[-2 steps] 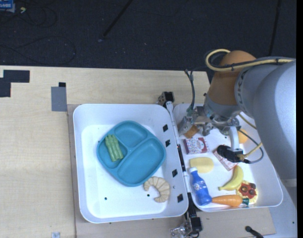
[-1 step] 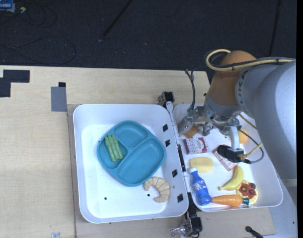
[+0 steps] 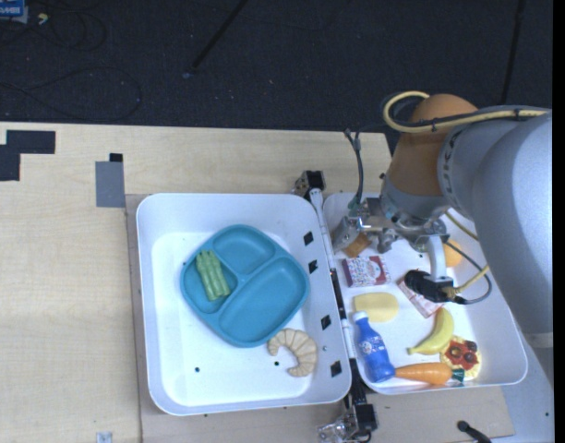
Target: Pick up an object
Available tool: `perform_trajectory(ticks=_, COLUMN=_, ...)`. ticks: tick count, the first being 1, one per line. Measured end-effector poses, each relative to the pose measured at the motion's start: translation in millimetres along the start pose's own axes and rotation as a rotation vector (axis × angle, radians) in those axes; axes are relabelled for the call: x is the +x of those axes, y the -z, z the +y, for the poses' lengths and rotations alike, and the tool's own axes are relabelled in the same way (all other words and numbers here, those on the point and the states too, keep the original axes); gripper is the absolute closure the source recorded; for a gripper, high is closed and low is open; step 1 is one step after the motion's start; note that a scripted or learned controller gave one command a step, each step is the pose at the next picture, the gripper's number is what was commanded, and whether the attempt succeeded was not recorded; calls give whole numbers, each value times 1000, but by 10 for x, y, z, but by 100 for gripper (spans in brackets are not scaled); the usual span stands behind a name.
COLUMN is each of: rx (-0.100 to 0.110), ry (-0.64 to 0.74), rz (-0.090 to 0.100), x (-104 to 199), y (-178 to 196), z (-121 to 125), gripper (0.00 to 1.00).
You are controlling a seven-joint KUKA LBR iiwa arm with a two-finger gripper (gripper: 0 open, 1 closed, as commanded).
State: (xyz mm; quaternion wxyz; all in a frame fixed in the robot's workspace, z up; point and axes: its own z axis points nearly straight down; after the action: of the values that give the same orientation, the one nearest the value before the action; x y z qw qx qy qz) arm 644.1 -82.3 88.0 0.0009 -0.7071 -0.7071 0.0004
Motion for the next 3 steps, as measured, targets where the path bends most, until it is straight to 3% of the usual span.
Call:
perform_trajectory(ticks=1, rx=0, ry=1, rz=0, x=-100, y=-2, z=1, gripper=0)
perform_trajectory(ticks=2, rx=5, ry=1, rz=3, x=-100, y=93, z=-2, gripper=100)
perform_trajectory(ticks=3, rx=5, ry=1, rz=3, x=-100, y=92, z=-2, gripper=0)
